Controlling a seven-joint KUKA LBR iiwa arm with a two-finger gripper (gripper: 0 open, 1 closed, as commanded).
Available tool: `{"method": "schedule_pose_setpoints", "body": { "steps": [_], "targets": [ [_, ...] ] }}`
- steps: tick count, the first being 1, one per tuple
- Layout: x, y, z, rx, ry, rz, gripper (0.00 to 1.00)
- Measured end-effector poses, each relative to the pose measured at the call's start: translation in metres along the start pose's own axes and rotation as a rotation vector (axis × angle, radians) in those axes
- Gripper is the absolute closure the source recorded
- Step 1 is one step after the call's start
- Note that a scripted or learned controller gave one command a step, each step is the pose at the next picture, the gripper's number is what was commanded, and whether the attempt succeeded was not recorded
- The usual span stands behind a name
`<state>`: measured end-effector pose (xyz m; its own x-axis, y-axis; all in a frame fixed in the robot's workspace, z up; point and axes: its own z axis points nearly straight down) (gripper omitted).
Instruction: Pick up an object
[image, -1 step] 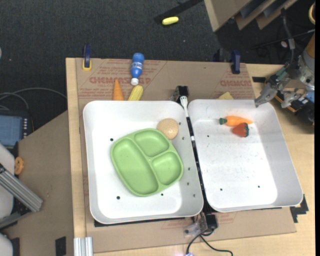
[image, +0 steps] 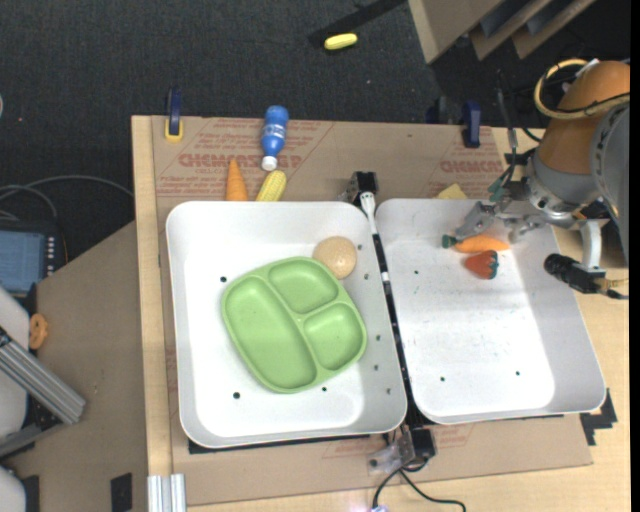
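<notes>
While the grey arm (image: 590, 150) reaches in from the right, its fingers (image: 487, 222) are low over the far part of the right bin (image: 500, 350), just at a toy carrot (image: 483, 243); I cannot tell how far they are open. A red strawberry-like toy (image: 483, 264) touches the carrot. The left bin (image: 200, 390) holds a green divided plate (image: 292, 322) and a beige ball (image: 336, 255).

The tool (image: 487, 222) hovers over the right bin (image: 500, 340), just above an orange carrot (image: 483, 243) and red strawberry (image: 483, 264).
</notes>
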<state>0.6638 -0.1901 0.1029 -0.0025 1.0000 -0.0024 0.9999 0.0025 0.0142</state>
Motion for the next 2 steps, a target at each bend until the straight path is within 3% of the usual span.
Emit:
{"method": "schedule_pose_setpoints", "body": {
  "steps": [1, 2],
  "targets": [
    [0.040, -0.020, 0.012, 0.007, -0.001, 0.001, 0.00],
    [0.070, -0.002, 0.021, 0.039, 0.000, 0.000, 0.00]
  ]
}}
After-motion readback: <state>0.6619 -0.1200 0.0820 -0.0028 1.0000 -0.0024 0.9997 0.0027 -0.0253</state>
